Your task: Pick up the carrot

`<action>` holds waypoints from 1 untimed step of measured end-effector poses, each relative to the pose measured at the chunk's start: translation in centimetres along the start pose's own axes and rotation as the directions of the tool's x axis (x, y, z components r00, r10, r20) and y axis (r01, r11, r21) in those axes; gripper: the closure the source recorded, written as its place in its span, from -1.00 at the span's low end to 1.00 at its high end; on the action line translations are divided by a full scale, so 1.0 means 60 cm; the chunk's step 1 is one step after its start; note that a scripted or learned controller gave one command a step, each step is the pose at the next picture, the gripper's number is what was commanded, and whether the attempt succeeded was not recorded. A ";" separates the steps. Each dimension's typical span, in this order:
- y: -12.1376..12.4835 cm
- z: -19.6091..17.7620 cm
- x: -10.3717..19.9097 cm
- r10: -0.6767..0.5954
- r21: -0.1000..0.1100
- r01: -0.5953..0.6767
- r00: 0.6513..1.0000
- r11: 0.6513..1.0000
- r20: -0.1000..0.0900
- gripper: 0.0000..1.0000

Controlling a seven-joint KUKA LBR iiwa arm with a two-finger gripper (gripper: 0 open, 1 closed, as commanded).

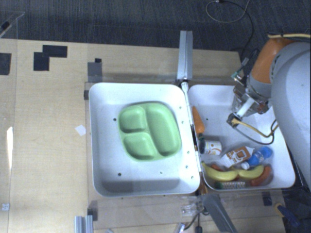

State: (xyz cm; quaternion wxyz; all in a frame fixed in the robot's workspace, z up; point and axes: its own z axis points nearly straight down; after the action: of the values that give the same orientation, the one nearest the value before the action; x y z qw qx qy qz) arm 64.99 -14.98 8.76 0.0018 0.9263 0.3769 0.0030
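Tool [244,103] hovers well apart from the slim, orange carrot [197,120].

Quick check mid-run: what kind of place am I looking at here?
Most likely a robotics lab, not a kitchen: a white left bin and right bin sit side by side on a wooden bench, the right bin holds what looks like play food, such as the carrot and bananas, and a loose cable lies on the carpet.

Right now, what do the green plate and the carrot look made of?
The green plate looks like moulded plastic, satin: uniform pale green, rounded compartments, soft sheen. The carrot is probably toy plastic, smooth: flat even orange, but too small to be sure.
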 end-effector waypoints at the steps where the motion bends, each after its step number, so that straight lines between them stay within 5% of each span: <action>1: -0.060 -0.003 -0.070 0.149 -0.002 -0.149 0.989 0.989 -0.001 1.00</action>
State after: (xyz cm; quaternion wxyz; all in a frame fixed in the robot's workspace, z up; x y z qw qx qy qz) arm 59.49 -15.35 8.90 0.0021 0.9518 0.3067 0.0040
